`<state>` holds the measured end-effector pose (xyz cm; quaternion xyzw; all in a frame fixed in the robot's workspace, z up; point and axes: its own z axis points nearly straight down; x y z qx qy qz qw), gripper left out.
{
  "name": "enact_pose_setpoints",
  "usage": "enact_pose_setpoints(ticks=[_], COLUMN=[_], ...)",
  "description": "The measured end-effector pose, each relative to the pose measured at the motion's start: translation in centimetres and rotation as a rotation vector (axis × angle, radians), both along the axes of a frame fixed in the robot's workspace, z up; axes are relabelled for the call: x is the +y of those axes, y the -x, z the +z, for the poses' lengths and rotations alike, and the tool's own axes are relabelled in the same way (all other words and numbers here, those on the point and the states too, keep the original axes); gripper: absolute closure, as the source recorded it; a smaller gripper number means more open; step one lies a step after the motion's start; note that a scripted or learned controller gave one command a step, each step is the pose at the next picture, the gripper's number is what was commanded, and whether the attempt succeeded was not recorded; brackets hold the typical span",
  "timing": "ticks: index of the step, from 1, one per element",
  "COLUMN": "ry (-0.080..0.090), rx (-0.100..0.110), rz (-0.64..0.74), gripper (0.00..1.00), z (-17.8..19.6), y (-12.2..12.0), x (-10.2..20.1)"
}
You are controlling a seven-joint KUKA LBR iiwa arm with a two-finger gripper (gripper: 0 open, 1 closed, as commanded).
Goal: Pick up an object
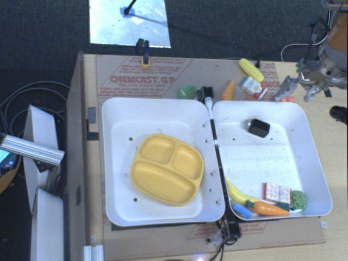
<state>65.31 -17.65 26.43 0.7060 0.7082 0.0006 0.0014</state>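
Note:
My gripper [298,91] hangs above the bench just behind the right bin's [312,145] far right corner, its two fingers spread open with nothing between them. A small red item [289,98] lies on the bench just below the left finger. Inside the right bin, a black block [259,127] sits near the back. Along that bin's front edge are a banana [238,191], an orange carrot [270,209], a red-and-white box [277,192], a green broccoli piece [298,200] and a small blue piece [243,211].
The left bin [117,145] holds a yellow divided plate [167,168]. Behind the bins on the cardboard lie a yellow item [251,69], a small carrot [228,90], a red-and-white carton [253,87], a green toy [187,92] and a black piece [205,93].

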Motion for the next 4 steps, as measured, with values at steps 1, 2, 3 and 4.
enact_pose_setpoints(ticks=[1, 2, 3, 4], ry=[0.001, 0.000, -0.001, 0.000], rx=[0.002, 0.001, -0.002, 0.003], rz=[-0.003, 0.002, 0.005, -0.003], gripper=[0.00, 0.00, 0.00, 0.00], z=[-5.3, -6.7, -4.7, -9.2], y=[-1.6, -1.6, -1.7, -1.5], x=[-3.2, -0.9, 2.6, 0.5])
